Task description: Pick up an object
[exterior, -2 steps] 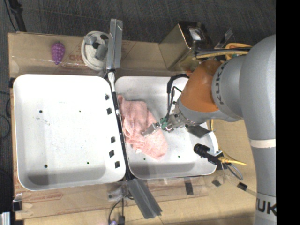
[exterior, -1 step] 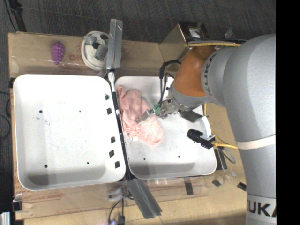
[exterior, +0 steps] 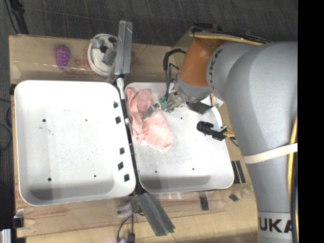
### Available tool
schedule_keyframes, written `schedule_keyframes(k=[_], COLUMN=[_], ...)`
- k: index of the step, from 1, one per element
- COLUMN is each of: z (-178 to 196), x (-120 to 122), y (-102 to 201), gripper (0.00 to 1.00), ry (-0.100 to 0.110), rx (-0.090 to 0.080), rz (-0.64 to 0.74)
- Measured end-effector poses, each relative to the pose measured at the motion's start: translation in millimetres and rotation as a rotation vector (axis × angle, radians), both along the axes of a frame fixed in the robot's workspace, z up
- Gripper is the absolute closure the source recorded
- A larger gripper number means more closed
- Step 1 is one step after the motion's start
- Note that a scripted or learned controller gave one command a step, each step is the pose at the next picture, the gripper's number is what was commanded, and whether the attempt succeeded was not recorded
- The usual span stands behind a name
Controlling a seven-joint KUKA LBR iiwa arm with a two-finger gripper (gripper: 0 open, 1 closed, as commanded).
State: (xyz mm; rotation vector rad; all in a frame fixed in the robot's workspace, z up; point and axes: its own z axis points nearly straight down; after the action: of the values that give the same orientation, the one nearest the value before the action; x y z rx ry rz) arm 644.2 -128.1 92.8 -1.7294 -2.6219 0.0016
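Currently: gripper [exterior: 153, 111] at pink cloth [exterior: 148, 121], right bin [exterior: 195, 156]

Item 1. Gripper. Position: low over the far left part of the right bin, its tip against the upper right side of the pink cloth. Open or closed: cannot tell, as the tip merges with the folds of the fabric. No lifted hold on the cloth is visible.

Item 2. Pink cloth. Crumpled, lying flat on the floor of the right bin, just beside the wall it shares with the left bin [exterior: 66, 135]. Long axis: runs from the bin's far left corner towards the near side, slanting a little to the right. The far end is narrower and the near end is broader and bunched. Relative to the gripper: most of the cloth lies to the left of the tip and nearer the camera, and the tip meets it about a third of the way along from the far end.

Item 3. Arm [exterior: 258, 85]. Grey, with an orange band [exterior: 196, 59], entering from the right over the far right corner of the right bin.

Item 4. Bench [exterior: 152, 59], beyond the bins. A grey bar [exterior: 124, 47] stands in line with the divider, a white coil [exterior: 101, 54] is just to its left, and a small purple object [exterior: 62, 56] sits further left, well apart from the cloth.
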Motion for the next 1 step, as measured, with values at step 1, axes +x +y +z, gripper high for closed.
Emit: schedule_keyframes(k=[1], z=[0.0], x=[-41.0], y=[-22.1], gripper=[0.00], ry=[0.000], rx=[0.000], rz=[0.003])
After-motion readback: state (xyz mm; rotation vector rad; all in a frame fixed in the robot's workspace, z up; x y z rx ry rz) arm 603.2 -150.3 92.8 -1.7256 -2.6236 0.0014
